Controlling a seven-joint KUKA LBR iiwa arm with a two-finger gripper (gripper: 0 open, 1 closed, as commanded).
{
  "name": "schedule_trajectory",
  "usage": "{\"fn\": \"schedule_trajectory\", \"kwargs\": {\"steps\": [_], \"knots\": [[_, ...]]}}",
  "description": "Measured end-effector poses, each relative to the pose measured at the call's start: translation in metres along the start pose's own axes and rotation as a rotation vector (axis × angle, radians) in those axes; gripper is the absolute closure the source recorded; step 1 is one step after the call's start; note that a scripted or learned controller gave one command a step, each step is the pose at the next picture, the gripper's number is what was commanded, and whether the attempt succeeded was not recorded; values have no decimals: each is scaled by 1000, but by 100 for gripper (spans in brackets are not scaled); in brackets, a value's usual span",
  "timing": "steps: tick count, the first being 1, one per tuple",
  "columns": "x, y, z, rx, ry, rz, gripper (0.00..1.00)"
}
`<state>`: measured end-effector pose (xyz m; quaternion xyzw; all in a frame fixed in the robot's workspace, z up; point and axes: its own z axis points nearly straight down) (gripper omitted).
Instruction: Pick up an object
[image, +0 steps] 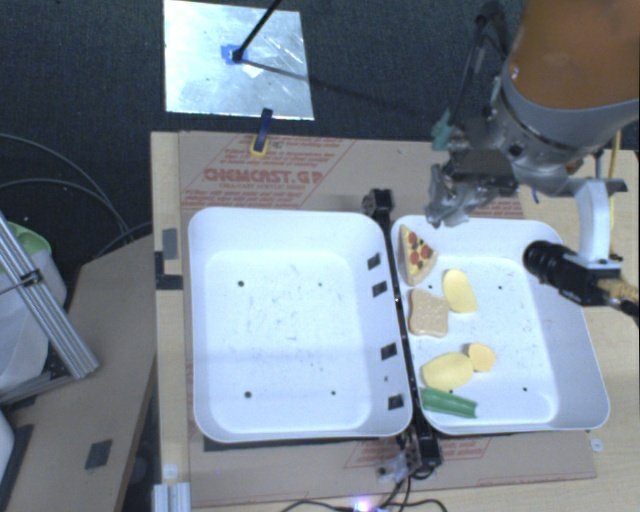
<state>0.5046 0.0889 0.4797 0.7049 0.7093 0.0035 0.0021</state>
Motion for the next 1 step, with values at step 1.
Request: {"fn": "schedule_trajectory", "kwargs": {"steps": [1], "knots": [[0, 1, -11, -2, 0, -4, 100]]}}
